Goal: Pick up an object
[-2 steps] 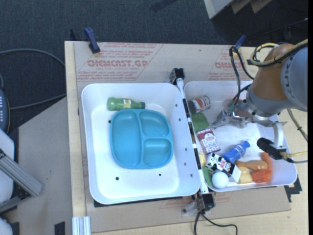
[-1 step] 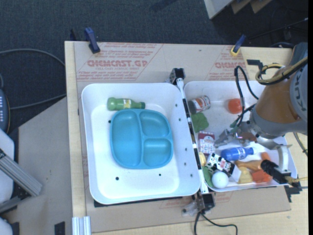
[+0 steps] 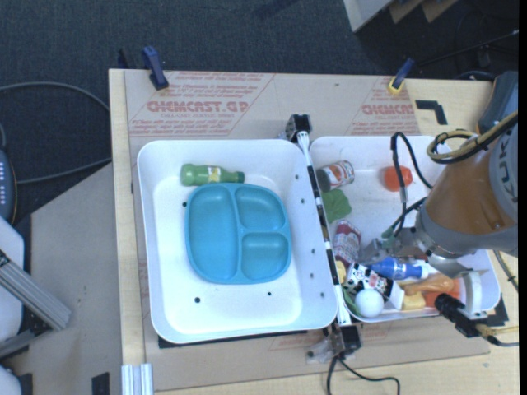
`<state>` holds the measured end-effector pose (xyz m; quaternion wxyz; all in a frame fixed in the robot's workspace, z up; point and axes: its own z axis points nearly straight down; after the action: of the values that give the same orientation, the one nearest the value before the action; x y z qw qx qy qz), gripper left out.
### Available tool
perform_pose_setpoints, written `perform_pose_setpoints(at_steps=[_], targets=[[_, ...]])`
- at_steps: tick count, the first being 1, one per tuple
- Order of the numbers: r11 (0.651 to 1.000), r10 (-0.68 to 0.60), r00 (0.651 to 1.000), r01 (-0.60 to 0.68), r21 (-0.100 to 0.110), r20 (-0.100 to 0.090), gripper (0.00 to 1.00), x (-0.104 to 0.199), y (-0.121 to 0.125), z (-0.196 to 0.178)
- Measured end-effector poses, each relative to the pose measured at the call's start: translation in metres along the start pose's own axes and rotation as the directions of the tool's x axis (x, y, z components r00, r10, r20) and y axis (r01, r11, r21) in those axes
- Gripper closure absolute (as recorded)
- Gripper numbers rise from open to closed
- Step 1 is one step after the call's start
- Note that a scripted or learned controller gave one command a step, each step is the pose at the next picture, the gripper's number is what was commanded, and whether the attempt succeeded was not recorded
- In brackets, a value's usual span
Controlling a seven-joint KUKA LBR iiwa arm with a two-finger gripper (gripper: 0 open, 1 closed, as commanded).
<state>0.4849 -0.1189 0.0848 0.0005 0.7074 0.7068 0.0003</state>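
Observation:
My gripper (image 3: 401,249) reaches down into the right bin (image 3: 366,148) beneath the grey wrist and orange band, which hide most of it. Just below it lies a blue and white tube (image 3: 395,269). Around that sit a cow-patterned toy (image 3: 356,278), a white egg (image 3: 369,304), an orange carrot-like piece (image 3: 435,285) and a yellow block (image 3: 412,300). Farther back in the bin are a small can (image 3: 337,174), an orange ball (image 3: 396,177), a green piece (image 3: 337,205) and a red-printed packet (image 3: 346,239). I see nothing held clear of the pile.
The left bin (image 3: 156,220) holds a blue divided plate (image 3: 239,231) and a green bottle (image 3: 211,174) lying behind it. A black cable (image 3: 403,159) loops over the right bin's back. Blue and yellow clamps (image 3: 154,67) grip the bench's far edge.

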Motion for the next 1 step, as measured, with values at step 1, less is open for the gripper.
perform_pose_setpoints(at_steps=[1], targets=[[1.000,-0.001,1.000,0.001,-0.001,0.002,0.00,-0.0877,0.0820,-0.0804]])
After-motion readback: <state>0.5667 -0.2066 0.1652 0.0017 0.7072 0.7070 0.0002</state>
